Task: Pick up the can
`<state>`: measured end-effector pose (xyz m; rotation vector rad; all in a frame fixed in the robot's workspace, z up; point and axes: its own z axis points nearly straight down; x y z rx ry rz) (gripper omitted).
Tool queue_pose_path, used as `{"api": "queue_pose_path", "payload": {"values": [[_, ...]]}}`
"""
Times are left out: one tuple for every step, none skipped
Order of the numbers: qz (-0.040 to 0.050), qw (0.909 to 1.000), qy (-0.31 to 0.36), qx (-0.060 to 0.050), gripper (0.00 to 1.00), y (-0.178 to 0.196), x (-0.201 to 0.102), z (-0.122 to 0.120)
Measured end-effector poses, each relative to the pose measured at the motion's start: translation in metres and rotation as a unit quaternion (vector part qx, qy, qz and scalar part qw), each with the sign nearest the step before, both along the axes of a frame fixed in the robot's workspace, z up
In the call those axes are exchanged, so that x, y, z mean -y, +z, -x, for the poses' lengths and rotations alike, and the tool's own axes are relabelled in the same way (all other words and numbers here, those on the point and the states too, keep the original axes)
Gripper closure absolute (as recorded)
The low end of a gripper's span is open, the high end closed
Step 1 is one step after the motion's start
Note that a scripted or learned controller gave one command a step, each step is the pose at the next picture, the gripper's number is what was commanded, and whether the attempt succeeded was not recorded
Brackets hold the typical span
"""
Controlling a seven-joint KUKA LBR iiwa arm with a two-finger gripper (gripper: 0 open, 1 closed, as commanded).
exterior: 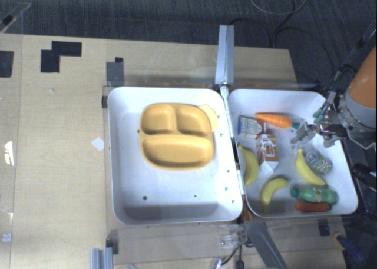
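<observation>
Pincer (301,134), mine, over the right bin (352,203); finger state indiscernible. Can (318,162): small, grey, blurred, lying beside a curved yellow banana (307,169).

Pale wood bench (59,162) under it all, two white bins sitting on it side by side. Left bin (121,162), right bin (344,200), rims touching down the middle. A metal rail (224,56) runs up from that seam. Black marks (59,55) on the bench's far left.
</observation>
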<state>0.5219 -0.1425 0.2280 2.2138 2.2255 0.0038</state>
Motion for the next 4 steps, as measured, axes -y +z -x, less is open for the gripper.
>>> {"api": "queue_pose_path", "payload": {"values": [[0.0000, 0.9980, -0.064, 0.000, 0.00, -0.095, 0.028, 0.034], [-0.0001, 0.9969, -0.079, 0.000, 0.00, -0.119, 0.033, -0.065], [0.0000, 0.9969, -0.079, 0.000, 0.00, -0.119, 0.034, -0.065], [0.0001, 0.9940, -0.108, -0.012, 0.00, -0.124, 0.039, -0.131]]}}
